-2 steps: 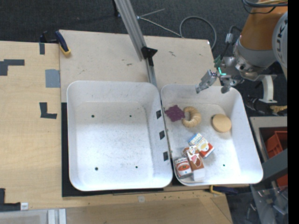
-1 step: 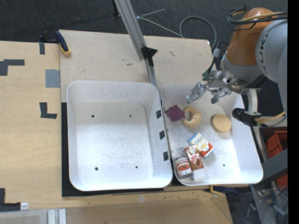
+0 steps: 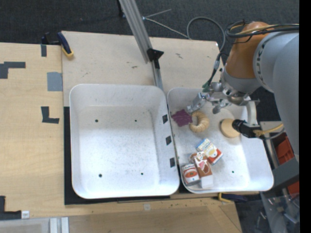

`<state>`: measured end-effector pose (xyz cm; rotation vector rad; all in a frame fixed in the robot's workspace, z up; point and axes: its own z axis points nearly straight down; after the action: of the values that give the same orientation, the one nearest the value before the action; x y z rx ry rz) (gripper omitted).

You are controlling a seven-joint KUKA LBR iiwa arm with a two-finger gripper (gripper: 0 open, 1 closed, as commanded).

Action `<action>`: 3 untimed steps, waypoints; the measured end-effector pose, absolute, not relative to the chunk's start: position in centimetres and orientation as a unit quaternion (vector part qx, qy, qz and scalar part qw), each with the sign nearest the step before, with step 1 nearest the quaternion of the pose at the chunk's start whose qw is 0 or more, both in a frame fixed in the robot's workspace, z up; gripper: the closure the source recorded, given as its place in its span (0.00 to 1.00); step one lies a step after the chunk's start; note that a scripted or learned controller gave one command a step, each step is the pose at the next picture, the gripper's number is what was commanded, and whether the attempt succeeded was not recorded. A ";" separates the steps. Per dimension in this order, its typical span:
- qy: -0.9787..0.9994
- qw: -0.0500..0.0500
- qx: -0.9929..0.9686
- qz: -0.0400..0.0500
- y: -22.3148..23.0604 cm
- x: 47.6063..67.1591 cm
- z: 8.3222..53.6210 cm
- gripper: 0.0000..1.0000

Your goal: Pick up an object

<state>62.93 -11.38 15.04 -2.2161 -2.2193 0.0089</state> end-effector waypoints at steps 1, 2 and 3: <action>-0.707 0.002 -0.707 0.003 -12.1 63.3 9.8 0.00; -0.708 0.001 -0.706 0.001 -12.0 63.5 11.2 1.00; -0.708 -0.002 -0.706 -0.002 -11.7 63.7 17.5 1.00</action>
<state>63.68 -11.69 17.49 -2.2225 -2.2269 -0.0049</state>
